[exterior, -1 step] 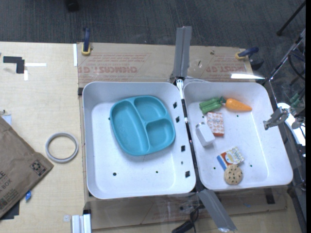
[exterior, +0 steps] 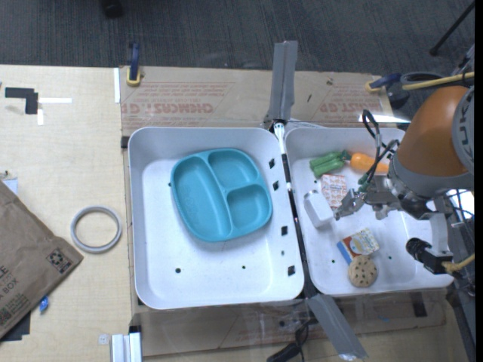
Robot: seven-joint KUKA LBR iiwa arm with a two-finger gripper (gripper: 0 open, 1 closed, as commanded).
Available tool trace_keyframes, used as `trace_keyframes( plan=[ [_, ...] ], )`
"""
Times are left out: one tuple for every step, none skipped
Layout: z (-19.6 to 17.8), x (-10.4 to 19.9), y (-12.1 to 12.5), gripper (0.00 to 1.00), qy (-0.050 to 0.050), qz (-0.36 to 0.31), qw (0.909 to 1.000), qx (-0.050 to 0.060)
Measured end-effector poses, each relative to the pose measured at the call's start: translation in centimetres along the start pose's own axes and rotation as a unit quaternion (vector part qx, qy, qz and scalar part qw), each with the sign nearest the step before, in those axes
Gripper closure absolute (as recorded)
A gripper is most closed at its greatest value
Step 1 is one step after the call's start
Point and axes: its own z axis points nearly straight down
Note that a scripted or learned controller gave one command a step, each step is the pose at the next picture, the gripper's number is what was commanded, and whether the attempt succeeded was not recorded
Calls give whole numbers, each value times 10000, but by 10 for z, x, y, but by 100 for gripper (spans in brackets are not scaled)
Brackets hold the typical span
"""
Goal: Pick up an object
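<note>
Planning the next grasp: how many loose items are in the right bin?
5: green item and orange item at the far end, packet, small wrapper, cookie near the front. The gripper may hide more.

You had the grey arm (exterior: 434,138) reaching in from the right, its orange-banded wrist bent down, gripper (exterior: 364,202) held low.
</note>
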Motion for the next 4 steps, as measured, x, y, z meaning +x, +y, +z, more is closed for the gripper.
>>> trace_keyframes(
  plan=[
    [43,-6,-50,0,3,491,9988,2],
    [35,-7,-50,100,2,505,9987,8],
    [-57,33,-50,100,-6,-978,9952,-16],
    [-90,82,-6,100,-8,-334,9994,-8]
  ],
)
